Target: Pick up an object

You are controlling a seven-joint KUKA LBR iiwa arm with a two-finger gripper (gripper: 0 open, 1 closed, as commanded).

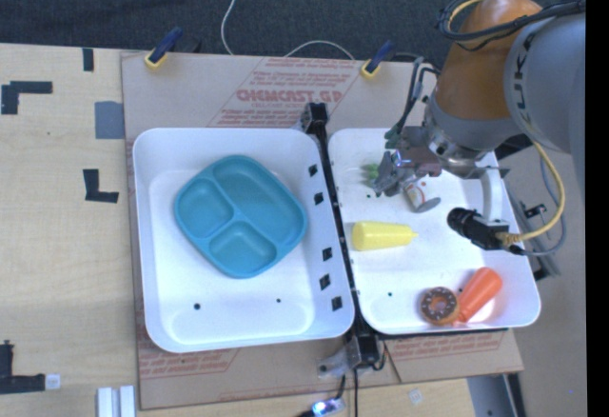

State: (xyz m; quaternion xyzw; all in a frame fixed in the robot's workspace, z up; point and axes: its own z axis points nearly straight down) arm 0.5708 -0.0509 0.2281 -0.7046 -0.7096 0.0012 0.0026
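Note:
The right bin (pixel 376 306) holds a yellow corn-shaped toy (pixel 382 235) near its middle left. A brown sprinkled donut (pixel 439 305) and an orange carrot (pixel 478 292) lie together at its front right corner. A small green item (pixel 370 173) sits at the bin's back left. My gripper (pixel 406 185) hangs low over the back of this bin, just right of the green item and above the yellow toy. Its fingers look open, with nothing between them.
The left bin (pixel 162 310) carries a blue divided plate (pixel 239 214). A black divider with clips (pixel 328 215) runs between the bins. The arm's body (pixel 495 63) and a black fitting with a yellow cable (pixel 476 227) overhang the right bin's right side.

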